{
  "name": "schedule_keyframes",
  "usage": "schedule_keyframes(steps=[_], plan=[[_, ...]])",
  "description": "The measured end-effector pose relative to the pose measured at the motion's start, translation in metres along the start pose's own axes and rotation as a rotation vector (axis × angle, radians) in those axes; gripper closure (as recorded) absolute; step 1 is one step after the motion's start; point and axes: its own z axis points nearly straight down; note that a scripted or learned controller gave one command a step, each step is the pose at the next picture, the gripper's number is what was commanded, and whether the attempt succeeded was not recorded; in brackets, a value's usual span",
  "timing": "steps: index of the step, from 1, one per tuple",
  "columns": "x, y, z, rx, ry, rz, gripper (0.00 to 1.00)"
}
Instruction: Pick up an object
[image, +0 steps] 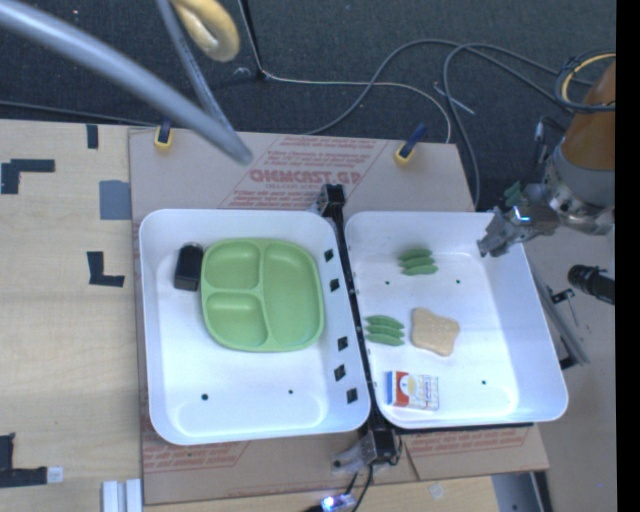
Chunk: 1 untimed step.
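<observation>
The right bin holds two green pea pods, one near the back and one by the left wall. A tan slice of bread lies in the middle, and a small printed carton rests near the front. My gripper hovers over the bin's back right rim, apart from all of them. Nothing shows between its fingers.
The left bin carries a green divided plate and a small black block beside it. A black divider runs between the bins. Cables trail across the dark floor behind the bench.
</observation>
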Motion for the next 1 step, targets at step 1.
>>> schedule_keyframes(steps=[1], plan=[[0.0515, -0.0127, 0.0125, 0.005, 0.002, -0.003, 1.00]])
